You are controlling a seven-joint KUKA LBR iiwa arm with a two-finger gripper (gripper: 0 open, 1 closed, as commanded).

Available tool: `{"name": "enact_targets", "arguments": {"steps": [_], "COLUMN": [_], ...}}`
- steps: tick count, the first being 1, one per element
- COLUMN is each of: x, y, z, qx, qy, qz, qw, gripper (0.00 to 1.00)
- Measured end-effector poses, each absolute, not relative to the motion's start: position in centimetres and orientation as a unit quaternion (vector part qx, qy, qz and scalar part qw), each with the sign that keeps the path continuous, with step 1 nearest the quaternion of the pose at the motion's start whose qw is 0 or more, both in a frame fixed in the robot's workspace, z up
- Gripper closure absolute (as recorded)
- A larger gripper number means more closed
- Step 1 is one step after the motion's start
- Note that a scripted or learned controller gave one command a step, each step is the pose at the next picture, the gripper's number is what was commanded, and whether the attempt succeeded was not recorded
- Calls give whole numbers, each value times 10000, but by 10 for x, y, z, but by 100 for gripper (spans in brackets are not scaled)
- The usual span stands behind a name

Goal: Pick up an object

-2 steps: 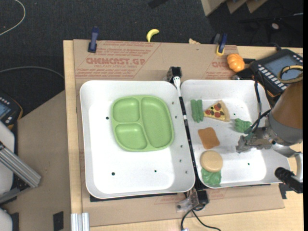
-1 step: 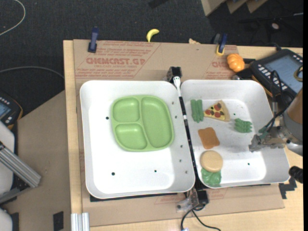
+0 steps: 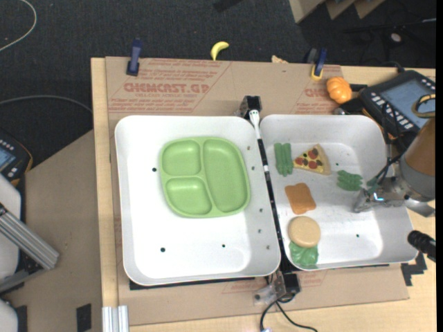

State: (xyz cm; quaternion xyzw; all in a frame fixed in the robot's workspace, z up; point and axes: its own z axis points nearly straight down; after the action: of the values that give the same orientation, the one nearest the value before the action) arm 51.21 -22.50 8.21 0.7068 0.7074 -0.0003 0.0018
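Pincer (image 3: pixel 367 200) hangs low over the right bin (image 3: pixel 332 124), reached in from the right on the grey arm (image 3: pixel 422 164), and whether it is spread or pressed together cannot be told at this size; nothing shows clearly gripped in it. Just beside it, up and to the left, lies a small green piece (image 3: pixel 349 180), the nearest candidate for the pick, and the two look close to touching, though contact cannot be confirmed. Further left sit a pizza slice (image 3: pixel 311 160), a green strip (image 3: pixel 283 158), an orange square (image 3: pixel 300 198) and a round tan piece on a green leaf (image 3: pixel 304 232). The likely failure here is a miss: the green piece is low and flat against the bin floor, so a descent slightly to one side would likely nudge it away or close on nothing. The green tray (image 3: pixel 205 177) lies far left in the other bin (image 3: pixel 138 206).
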Motion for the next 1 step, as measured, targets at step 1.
{"name": "enact_targets", "arguments": {"steps": [1], "x": [478], "y": [-112], "z": [84], "qx": [7041], "qy": [7101], "qz": [5], "qw": [-46], "gripper": [100]}}
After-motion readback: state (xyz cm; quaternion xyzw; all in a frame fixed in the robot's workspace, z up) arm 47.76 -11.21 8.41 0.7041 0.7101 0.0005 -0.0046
